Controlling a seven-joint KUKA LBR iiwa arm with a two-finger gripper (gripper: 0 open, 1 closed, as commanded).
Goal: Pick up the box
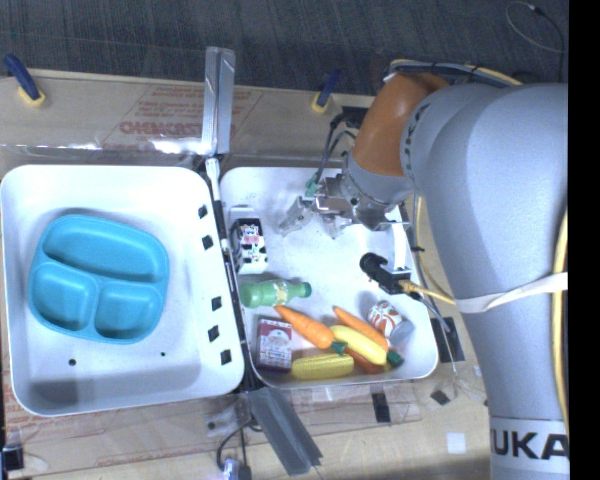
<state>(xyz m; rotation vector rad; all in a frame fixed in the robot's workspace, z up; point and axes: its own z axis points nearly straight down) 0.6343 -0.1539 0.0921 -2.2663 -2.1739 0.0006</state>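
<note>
1. You find the box (274, 343), red-brown with a printed face, lying flat in the right bin (310, 258), at the corner nearest the camera on the side next to the left bin.
2. A green bottle (275, 291) lies on its side just behind the box, close to it.
3. An orange carrot (305, 326) lies slantwise with its end at the box's far right corner, and a yellow corn cob (323, 366) lies just to the right of the box along the near wall.
4. Farther right you see a second carrot (360, 323), a yellow piece (358, 343) under it, and a red-and-white can (385, 318) near the right wall.
5. A small black-and-white carton (248, 245) stands against the left wall, behind the bottle.
6. The end effector (317, 211) is over the back half of the right bin, well apart from the box. You cannot tell whether it is open or closed, and nothing shows in its grip.
7. The left bin (20, 268) holds a blue divided tray (100, 276).
8. Both bins rest side by side on the tabletop (80, 108).
</note>
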